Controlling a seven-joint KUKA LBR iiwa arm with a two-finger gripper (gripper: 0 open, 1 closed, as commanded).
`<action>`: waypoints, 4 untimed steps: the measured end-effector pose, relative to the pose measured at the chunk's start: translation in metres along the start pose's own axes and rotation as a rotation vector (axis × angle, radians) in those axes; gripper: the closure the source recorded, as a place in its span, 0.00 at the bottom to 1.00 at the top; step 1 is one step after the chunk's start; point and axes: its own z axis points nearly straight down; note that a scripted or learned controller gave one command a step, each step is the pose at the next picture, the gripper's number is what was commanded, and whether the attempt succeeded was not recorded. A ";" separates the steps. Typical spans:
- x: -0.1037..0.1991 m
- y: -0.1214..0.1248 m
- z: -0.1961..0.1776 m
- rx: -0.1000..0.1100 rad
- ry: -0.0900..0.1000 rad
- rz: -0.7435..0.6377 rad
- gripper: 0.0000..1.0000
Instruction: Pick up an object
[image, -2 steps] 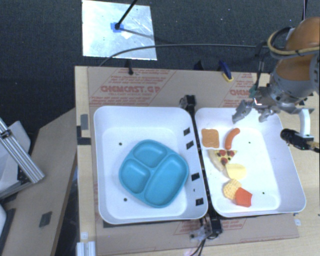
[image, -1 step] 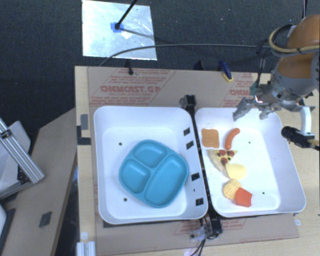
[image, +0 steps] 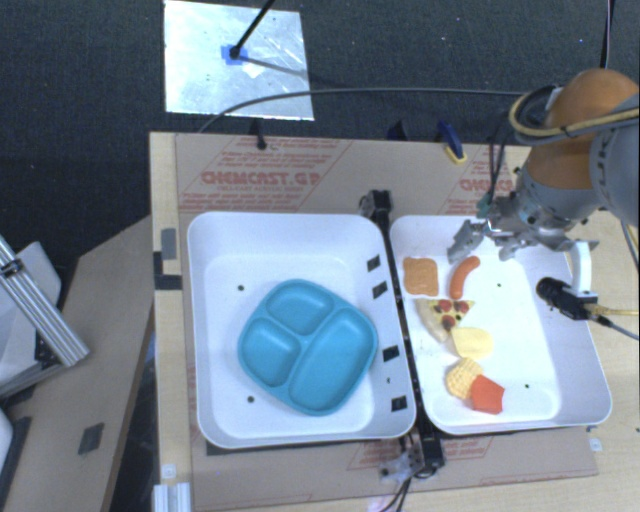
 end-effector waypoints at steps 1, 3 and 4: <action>0.004 -0.003 0.043 -0.001 0.000 0.001 0.00; 0.004 -0.001 0.081 -0.007 -0.001 0.001 1.00; 0.000 0.010 0.026 -0.010 -0.002 -0.001 1.00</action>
